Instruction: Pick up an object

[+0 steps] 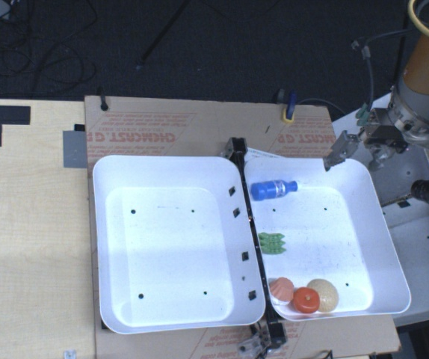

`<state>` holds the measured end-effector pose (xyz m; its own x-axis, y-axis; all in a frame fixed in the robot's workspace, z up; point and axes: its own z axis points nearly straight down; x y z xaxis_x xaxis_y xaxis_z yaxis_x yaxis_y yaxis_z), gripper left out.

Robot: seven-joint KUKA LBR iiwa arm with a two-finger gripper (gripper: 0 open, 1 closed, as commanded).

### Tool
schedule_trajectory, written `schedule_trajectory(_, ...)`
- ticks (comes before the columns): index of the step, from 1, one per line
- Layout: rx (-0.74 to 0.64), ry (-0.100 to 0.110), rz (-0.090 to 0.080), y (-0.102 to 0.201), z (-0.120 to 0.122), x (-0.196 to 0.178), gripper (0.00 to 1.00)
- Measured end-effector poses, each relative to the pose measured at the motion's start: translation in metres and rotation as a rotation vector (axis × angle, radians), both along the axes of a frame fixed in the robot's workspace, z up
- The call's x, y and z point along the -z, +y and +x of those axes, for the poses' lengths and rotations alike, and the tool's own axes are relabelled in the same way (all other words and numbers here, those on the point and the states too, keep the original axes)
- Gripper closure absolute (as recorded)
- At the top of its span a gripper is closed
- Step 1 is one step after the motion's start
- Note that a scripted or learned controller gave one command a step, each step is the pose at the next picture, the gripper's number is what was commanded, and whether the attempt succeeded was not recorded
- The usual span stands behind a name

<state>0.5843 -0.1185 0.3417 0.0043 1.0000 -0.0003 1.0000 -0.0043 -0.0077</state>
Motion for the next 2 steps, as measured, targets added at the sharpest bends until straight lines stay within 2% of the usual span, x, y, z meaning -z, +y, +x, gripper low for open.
schedule_trajectory(1,0.002,0.0,0.0,-0.071,-0.024,0.072,0.0)
schedule_trajectory(2,-0.004,-0.005,0.0,-0.068,-0.022,0.058,1.0)
